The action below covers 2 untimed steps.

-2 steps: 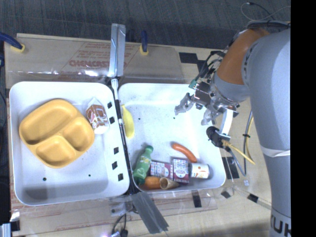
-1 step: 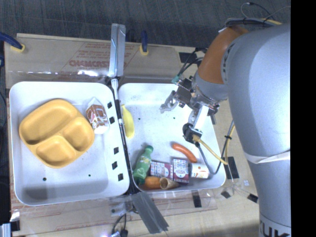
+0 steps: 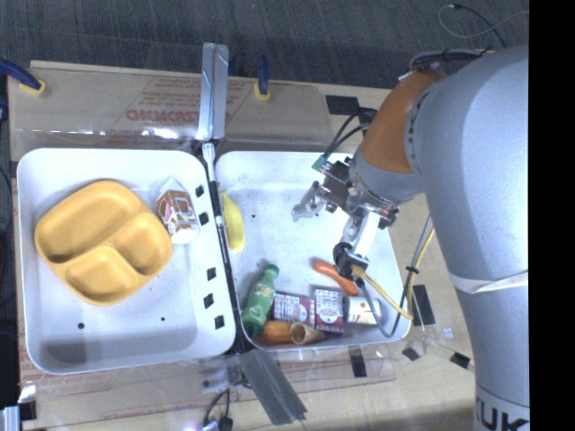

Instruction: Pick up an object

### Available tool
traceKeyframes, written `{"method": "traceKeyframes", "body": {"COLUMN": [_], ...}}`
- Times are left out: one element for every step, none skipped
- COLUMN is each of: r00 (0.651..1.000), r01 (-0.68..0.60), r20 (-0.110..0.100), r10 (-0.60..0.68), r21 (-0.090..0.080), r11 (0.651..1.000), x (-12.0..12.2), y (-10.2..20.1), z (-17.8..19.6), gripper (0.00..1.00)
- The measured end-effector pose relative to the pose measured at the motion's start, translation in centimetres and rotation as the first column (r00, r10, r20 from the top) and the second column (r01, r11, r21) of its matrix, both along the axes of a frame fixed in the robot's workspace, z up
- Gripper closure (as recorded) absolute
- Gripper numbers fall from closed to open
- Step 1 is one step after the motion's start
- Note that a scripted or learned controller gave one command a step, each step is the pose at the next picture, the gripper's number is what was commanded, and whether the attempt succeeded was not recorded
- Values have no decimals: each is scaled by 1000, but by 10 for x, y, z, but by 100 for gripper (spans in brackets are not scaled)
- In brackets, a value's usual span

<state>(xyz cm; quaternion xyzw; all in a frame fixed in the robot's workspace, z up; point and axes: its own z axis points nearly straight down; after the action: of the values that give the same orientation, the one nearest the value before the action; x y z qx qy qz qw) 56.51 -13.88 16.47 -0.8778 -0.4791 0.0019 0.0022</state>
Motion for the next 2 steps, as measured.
{"method": "traceKeyframes", "body": {"r00": [928, 1000], "r01": [-373, -23], "r20": [1, 3], "r10": [373, 23], "r21": [2, -1], "r11": [928, 1000], "x": [-17, -34], "y": [41, 9], "z": [-74, 16], "gripper": [0, 0]}}
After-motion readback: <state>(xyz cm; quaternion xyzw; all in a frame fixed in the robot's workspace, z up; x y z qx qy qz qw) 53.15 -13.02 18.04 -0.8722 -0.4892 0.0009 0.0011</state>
